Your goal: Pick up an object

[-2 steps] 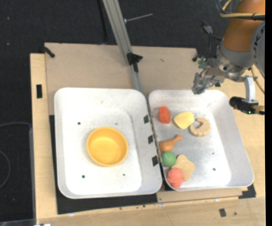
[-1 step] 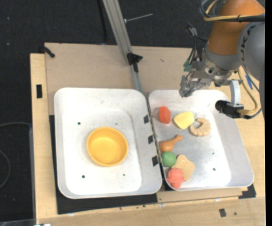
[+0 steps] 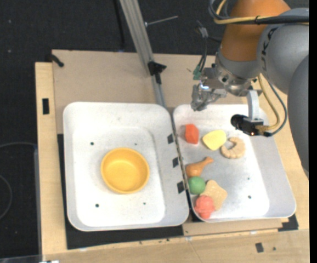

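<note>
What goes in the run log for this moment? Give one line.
phase: approach | tool: above right bin far-left corner, nothing seen held | nearest: orange-red piece | left bin: yellow bowl

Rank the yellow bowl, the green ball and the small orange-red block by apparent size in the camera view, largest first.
1. yellow bowl, by far the largest.
2. green ball and orange-red block look about alike, so I won't rank them against each other.
</note>
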`<state>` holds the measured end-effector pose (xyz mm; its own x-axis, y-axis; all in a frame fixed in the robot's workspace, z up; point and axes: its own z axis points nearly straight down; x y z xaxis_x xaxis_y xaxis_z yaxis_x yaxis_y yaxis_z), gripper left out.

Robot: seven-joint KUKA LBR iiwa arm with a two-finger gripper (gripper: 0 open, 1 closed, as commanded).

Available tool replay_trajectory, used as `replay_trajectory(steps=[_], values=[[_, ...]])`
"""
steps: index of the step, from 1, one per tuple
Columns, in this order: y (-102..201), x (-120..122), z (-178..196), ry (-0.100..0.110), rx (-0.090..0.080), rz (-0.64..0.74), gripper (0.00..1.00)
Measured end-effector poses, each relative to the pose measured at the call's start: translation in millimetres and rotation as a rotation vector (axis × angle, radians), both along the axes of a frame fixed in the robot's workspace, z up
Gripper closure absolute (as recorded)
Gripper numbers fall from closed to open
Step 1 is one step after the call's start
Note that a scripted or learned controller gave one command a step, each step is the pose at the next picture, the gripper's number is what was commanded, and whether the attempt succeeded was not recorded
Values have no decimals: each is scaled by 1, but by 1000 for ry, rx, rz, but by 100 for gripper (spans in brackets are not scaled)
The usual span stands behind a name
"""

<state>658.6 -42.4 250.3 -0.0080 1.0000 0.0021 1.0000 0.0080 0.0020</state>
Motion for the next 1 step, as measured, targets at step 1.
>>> replay_trajectory(steps=[1], values=[[56, -1, -12, 3, -1, -1, 100]])
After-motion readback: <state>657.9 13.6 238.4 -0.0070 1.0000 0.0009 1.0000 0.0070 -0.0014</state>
